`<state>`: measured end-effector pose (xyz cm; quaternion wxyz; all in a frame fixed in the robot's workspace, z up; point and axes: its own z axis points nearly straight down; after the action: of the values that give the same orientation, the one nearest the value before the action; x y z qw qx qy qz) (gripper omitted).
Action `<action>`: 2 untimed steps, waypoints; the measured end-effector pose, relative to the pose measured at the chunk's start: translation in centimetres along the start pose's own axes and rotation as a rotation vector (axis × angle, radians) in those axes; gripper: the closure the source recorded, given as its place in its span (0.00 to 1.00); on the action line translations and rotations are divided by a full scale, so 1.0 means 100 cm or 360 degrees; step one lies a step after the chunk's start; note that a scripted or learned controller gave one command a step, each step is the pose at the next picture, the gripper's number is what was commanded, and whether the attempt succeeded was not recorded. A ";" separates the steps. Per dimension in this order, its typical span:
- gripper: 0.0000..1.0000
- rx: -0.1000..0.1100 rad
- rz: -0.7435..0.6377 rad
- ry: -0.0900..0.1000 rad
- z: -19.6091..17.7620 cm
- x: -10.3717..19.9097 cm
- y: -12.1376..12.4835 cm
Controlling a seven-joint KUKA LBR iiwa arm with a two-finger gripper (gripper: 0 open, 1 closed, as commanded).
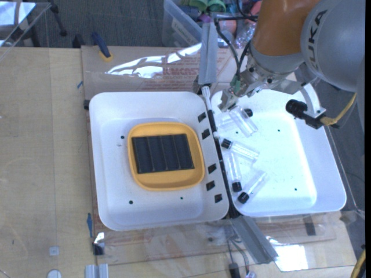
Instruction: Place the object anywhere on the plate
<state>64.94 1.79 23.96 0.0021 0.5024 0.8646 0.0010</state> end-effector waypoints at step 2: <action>0.00 0.0004 -0.0410 0.0007 0.025 0.026 -0.046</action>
<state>59.71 1.75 21.42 -0.0003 0.3872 0.9220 0.0006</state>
